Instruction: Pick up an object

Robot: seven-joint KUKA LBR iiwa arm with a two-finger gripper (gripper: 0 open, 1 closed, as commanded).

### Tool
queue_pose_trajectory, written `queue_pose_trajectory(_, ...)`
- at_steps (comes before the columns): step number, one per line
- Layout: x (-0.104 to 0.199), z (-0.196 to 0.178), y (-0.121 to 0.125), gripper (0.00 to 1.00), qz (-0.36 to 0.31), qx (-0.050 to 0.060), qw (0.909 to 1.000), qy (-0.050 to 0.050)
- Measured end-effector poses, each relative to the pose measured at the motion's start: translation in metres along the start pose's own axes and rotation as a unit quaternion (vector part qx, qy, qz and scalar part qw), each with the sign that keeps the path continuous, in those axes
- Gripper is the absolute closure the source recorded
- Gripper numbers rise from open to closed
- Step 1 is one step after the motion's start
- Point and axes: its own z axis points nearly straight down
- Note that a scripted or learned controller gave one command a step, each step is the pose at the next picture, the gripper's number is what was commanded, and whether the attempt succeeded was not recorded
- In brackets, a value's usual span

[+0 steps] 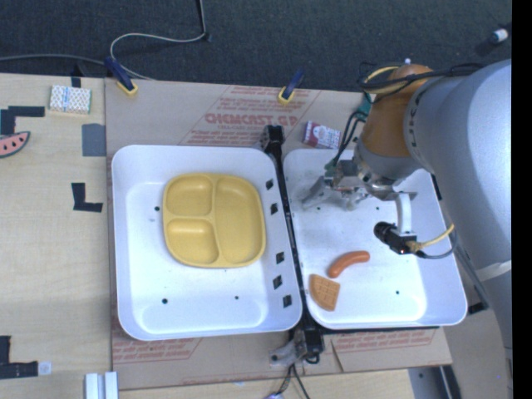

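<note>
Camera view: sausage [347, 263] beside waffle [325, 292], tray [213, 219] apart

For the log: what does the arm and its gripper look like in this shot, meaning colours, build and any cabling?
The arm is a thick, rounded, light-grey body with an orange band above the wrist. Below that sits a metallic grey gripper with two slim fingers. A yellow cable loops beside a small black fitting near the wrist, and thin dark and yellow wires run over the orange section.

Dark carpet floor [274, 15] lies beyond the wooden bench [50, 248].
</note>
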Motion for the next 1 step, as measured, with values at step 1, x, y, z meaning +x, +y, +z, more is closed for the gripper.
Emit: queue_pose_trajectory(1, 0.0005, -0.0091, -0.0003, 1.00, 0.000, 0.001, 1.0000, 0.001)
